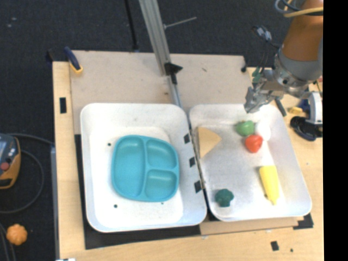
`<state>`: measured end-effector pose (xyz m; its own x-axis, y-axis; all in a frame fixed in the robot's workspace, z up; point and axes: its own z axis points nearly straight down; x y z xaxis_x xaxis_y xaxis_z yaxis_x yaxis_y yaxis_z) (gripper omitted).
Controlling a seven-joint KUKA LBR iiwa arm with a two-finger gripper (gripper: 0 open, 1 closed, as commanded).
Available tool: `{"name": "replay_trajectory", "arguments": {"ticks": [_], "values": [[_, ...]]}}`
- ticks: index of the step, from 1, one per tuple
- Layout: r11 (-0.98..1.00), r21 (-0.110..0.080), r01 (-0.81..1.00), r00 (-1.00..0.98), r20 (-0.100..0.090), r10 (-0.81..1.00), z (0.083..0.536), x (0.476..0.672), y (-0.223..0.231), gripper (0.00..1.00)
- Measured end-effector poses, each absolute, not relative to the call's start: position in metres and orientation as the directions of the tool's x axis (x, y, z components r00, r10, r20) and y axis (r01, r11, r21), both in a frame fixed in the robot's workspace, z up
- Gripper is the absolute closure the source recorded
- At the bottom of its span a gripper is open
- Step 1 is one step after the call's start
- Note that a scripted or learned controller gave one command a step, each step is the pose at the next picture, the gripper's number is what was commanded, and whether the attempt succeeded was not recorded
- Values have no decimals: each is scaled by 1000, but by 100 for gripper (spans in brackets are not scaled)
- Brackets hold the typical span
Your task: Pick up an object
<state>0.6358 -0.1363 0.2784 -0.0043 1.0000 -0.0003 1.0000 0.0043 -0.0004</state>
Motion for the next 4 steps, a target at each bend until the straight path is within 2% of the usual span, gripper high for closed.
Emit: {"name": "replay_trajectory", "arguments": {"ticks": [2, 3, 4], "values": [[7, 0, 1000, -7, 1, 1000, 263, 581, -38, 100], [8, 1, 1000, -8, 2, 1000, 262, 574, 10, 100], [6, -1, 1000, -6, 0, 1000, 245, 551, 60, 100]]}}
